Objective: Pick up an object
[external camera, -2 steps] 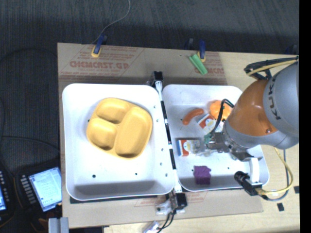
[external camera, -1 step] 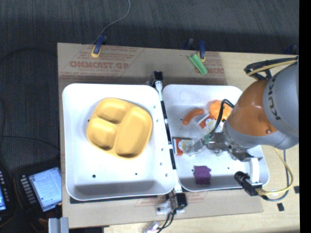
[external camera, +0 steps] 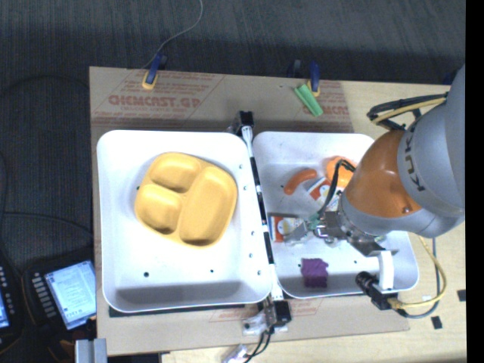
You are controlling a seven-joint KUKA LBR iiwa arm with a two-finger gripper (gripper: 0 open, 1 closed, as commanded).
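My gripper (external camera: 311, 228) reaches down into the right bin (external camera: 393, 278), its tip over the middle of the bin floor. Just left of it lies a small white and orange packet (external camera: 284, 228). A purple block (external camera: 314, 271) sits near the bin's front wall, below the gripper. An orange curved piece (external camera: 300, 178) lies toward the back, and another orange and white item (external camera: 338, 167) is partly hidden behind the arm's orange band (external camera: 382, 184). The arm's body covers the bin's right side.
The left bin (external camera: 121, 278) holds a large yellow moulded tray with three hollows (external camera: 186, 197). A green marker (external camera: 308, 100) lies on the cardboard behind the bins. Blue clamps hold the cardboard's far edge. A black divider clip sits between the bins.
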